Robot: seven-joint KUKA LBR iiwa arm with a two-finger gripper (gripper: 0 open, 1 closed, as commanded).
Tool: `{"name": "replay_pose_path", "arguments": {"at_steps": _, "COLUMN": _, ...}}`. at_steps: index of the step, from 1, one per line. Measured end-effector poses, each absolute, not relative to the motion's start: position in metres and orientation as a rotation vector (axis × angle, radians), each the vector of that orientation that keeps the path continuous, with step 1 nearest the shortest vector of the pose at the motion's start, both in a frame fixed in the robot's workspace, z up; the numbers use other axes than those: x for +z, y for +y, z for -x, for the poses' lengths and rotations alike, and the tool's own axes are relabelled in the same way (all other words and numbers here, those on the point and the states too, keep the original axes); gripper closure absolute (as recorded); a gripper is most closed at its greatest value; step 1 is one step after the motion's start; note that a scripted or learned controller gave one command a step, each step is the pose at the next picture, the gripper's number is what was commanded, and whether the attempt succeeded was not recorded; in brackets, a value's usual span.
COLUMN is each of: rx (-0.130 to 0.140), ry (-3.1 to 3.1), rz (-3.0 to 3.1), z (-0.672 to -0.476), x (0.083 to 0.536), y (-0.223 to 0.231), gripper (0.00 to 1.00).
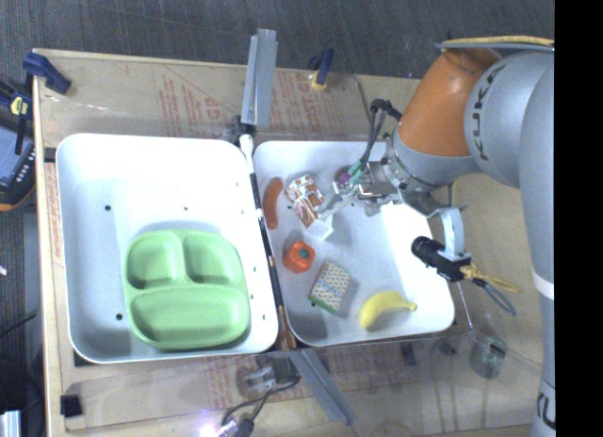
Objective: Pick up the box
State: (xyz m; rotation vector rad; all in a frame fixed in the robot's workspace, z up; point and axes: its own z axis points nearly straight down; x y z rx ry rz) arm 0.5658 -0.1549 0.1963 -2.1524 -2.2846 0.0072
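The box (330,286) is small, with a green and white pattern. It lies flat in the right bin (415,237), near the front and left of the middle. My gripper (347,190) hangs over the back half of the same bin, beside a crumpled snack packet (303,198). It is well behind the box and apart from it. The wrist and cables hide the tips.
A yellow banana (384,309) lies right of the box, and an orange-red fruit (299,256) sits just behind it on the left. A sausage (271,202) rests against the bin's left wall. The left bin (85,190) holds a green divided tray (186,289).
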Motion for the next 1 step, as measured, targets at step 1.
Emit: {"name": "replay_pose_path", "arguments": {"at_steps": 1, "rx": 0.005, "ry": -2.408, "rz": 2.01, "z": -0.4754, "x": 0.1178, "y": -0.154, "gripper": 0.0}}
